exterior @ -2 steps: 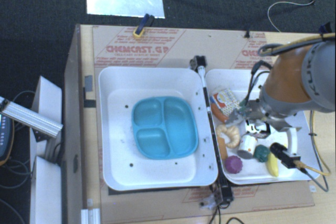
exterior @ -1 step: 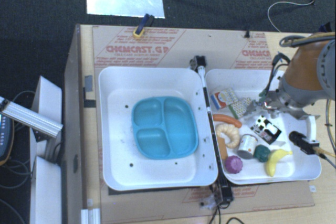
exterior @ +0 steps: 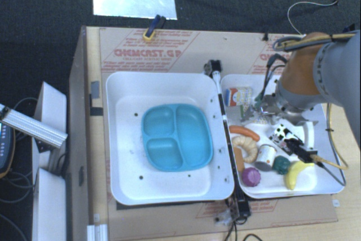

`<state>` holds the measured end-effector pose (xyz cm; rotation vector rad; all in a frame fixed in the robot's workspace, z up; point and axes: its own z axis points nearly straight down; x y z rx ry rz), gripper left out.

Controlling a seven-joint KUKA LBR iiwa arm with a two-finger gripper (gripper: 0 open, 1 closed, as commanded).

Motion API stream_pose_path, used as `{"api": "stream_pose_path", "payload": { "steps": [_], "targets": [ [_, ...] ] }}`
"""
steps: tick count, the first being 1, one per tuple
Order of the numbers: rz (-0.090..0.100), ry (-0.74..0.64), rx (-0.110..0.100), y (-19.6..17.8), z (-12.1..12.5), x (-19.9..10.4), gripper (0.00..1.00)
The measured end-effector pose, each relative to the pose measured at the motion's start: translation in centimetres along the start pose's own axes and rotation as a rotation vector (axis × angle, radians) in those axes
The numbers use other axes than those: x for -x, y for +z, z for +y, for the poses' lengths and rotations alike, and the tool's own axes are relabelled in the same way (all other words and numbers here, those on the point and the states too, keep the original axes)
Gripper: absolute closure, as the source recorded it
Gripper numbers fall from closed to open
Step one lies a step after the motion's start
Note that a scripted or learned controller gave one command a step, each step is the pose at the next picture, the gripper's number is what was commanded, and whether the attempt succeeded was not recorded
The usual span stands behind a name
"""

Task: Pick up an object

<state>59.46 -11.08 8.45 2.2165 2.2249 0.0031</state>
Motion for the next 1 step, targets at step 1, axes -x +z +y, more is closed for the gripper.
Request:
{"api": "stream_pose_path", "payload": {
  "steps": [1],
  "targets": [
    [0.000, 0.002, -0.002, 0.03, -4.47, -2.17, 0.00]
  ]
}}
